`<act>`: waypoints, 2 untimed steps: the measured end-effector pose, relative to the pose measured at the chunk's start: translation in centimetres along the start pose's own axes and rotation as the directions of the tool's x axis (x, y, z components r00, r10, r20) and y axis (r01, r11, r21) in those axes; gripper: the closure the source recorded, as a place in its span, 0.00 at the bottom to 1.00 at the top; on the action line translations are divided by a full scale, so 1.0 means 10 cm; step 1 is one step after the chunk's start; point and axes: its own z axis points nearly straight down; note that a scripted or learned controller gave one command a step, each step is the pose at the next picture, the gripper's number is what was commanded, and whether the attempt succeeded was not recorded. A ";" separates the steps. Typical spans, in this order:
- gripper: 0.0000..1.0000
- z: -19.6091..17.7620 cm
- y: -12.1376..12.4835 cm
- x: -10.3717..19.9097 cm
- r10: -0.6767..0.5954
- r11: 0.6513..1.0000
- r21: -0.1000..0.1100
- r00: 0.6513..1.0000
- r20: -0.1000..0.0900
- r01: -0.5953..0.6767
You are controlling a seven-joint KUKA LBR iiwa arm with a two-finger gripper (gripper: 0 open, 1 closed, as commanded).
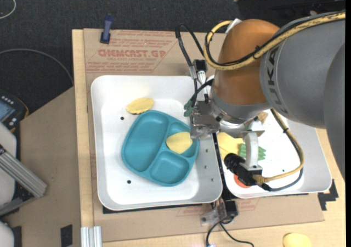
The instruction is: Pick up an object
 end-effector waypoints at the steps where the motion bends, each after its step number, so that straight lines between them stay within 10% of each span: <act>1: 1.00 -1.35 -0.22 0.15 -0.004 0.999 -0.032 1.000 -0.007 0.003; 2: 1.00 -1.37 -0.22 0.14 -0.001 1.000 -0.021 1.000 -0.002 0.001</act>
